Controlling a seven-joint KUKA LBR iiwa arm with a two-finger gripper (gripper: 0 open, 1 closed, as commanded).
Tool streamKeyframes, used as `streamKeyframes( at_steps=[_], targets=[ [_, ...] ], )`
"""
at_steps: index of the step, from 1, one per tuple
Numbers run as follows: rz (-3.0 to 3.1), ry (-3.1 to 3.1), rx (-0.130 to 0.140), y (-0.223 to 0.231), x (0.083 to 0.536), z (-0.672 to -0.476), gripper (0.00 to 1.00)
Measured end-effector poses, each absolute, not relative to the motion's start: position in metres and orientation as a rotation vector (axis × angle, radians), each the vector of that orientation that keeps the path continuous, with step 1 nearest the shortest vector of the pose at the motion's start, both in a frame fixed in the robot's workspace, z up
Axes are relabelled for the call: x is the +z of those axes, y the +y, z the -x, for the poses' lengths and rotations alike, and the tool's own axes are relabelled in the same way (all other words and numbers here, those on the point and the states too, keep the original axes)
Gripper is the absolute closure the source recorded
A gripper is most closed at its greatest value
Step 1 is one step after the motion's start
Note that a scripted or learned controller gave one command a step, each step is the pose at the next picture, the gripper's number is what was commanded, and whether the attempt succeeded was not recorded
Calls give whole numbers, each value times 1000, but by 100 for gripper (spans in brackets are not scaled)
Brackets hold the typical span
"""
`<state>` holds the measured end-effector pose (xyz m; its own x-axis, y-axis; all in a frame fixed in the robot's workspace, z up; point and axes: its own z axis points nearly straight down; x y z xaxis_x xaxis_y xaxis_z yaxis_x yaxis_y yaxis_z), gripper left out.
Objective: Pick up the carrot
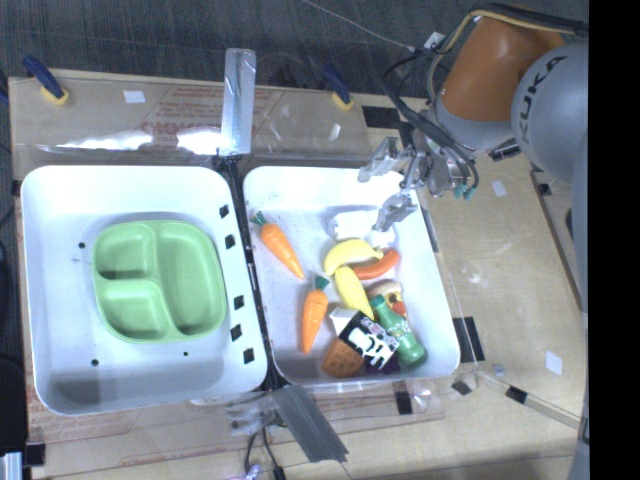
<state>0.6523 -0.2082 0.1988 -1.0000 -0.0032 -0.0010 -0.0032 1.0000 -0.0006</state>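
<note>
Two carrots lie in the right bin (300, 193). One carrot (281, 247) is near the bin's left wall, slanted, with its green top toward the upper left. The other carrot (314, 316) lies lower down, upright in the picture, with its green top beside a banana. My gripper (375, 202) hangs over the bin's upper right part, to the right of and above both carrots. Its fingers (392, 211) stand apart with nothing between them.
Beside the lower carrot lies a pile: two bananas (351, 272), a red-orange sausage shape (380, 266), a green bottle (399, 334), a cow-patterned item (367, 344) and a brown piece (341, 360). The left bin (40, 268) holds a green divided plate (158, 279).
</note>
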Motion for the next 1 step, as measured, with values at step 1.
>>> streamKeyframes(
  at_steps=[1],
  targets=[
    [202,3129,2,-134,105,-601,0]
  ],
)
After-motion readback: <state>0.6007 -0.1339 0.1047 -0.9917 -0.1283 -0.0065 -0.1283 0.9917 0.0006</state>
